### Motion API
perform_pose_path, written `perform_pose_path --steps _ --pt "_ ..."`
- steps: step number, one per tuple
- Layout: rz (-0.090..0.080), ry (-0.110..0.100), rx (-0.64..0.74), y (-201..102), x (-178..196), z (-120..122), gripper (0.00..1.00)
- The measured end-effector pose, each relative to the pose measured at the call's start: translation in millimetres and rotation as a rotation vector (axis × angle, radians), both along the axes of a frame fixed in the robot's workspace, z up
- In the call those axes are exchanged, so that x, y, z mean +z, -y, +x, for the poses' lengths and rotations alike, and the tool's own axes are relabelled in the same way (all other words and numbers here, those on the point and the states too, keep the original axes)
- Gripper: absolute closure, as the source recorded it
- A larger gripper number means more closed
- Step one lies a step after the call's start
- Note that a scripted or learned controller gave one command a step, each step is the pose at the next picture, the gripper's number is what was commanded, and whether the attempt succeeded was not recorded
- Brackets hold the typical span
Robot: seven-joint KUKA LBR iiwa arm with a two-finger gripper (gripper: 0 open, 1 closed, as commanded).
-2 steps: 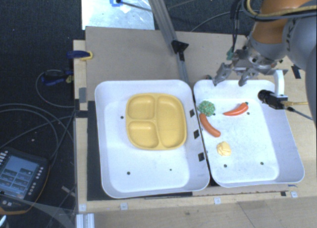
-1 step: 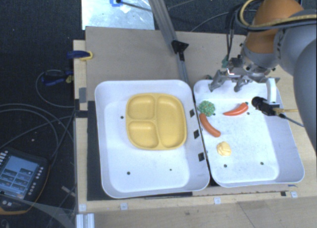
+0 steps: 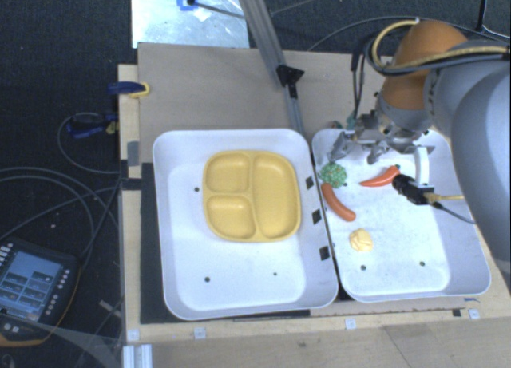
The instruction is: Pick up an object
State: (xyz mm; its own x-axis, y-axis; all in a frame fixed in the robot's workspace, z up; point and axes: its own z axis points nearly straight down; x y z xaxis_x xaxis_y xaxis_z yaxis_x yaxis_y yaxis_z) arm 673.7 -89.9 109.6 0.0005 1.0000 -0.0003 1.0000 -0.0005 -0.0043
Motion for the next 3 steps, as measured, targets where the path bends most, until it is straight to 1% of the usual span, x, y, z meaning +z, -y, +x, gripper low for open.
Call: perform_pose_path --steps 1,2,3 --pt "0.000 0.009 0.000 0 16 3 1.00" --pt "0.000 0.011 0.001 3 65 -4 1.00" --pt "-0.001 0.014 0.001 6 130 -6 1.00"
